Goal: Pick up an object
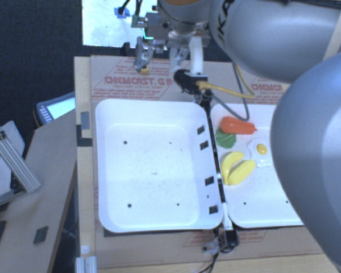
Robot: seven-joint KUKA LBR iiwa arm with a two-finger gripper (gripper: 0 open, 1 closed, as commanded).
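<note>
Grey arm's tool (162, 54) hangs open, holding nothing, far from carrot (237, 126) and banana (237, 168); any closing grabs air.

You have even, bright overhead light; the white bins (153, 169) are nearly washed out. The close arm (312, 152) is soft and out of focus. Shadows are faint; upper-left background is dark.

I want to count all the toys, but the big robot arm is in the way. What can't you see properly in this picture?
- Right bin: its right part is hidden behind the grey arm.
- Fried egg toy: too small and pale to show detail.
- Gripper: high above the bins, fingertips too small and blurry to tell what they do.
- Green toy: partly tucked under the carrot.
</note>
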